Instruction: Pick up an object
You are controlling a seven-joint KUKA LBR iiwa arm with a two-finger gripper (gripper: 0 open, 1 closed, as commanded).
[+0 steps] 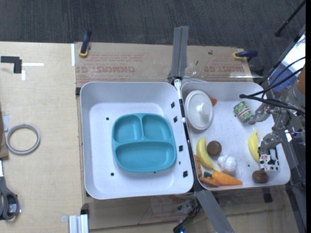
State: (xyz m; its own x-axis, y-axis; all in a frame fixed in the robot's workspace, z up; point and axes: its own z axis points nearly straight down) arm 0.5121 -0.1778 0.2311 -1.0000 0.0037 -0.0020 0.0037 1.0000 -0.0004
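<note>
Hovering over the right bin (228, 89) near its right edge, the gripper (268, 155) has fingers whose state I cannot tell; a banana (253, 146) lies just left, long axis along that edge.

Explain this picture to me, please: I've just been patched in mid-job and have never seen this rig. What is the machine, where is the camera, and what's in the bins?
You are looking down at a slant from one fixed camera above a bench. Two shallow white bins sit side by side. The left bin holds a teal divided plate. The right bin holds the things to pick from: a white bowl turned upside down, two bananas, a carrot, a brown ball, a green can and a few smaller pieces. The machine is a robot arm reaching in from the right; its gripper hangs over the right bin's right side, beside one banana. I cannot see anything between its fingers, so nothing looks picked up yet.
</note>
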